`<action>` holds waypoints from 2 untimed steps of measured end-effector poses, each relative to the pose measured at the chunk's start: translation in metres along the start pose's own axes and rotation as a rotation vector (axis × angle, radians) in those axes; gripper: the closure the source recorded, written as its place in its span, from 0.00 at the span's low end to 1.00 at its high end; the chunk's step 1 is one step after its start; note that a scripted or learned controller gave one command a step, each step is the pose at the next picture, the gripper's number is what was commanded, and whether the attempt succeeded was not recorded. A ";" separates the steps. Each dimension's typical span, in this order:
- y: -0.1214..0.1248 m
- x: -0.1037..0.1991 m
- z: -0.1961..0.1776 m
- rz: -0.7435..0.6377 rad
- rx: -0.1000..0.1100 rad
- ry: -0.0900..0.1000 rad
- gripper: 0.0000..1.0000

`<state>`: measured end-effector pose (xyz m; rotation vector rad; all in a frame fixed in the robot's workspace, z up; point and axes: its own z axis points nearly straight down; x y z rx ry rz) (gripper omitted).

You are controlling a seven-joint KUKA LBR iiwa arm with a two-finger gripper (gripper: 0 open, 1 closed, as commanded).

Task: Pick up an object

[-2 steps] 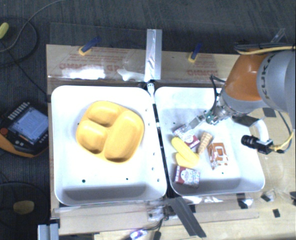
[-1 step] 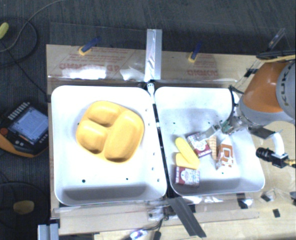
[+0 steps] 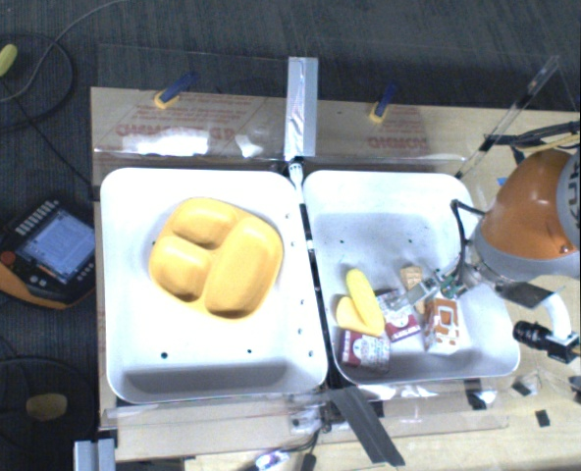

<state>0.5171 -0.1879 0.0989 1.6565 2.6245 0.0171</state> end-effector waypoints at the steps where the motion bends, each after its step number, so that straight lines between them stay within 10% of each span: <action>1: -0.022 -0.010 0.000 0.259 0.001 0.011 0.00; 2: -0.025 -0.003 0.001 0.093 0.003 0.000 0.00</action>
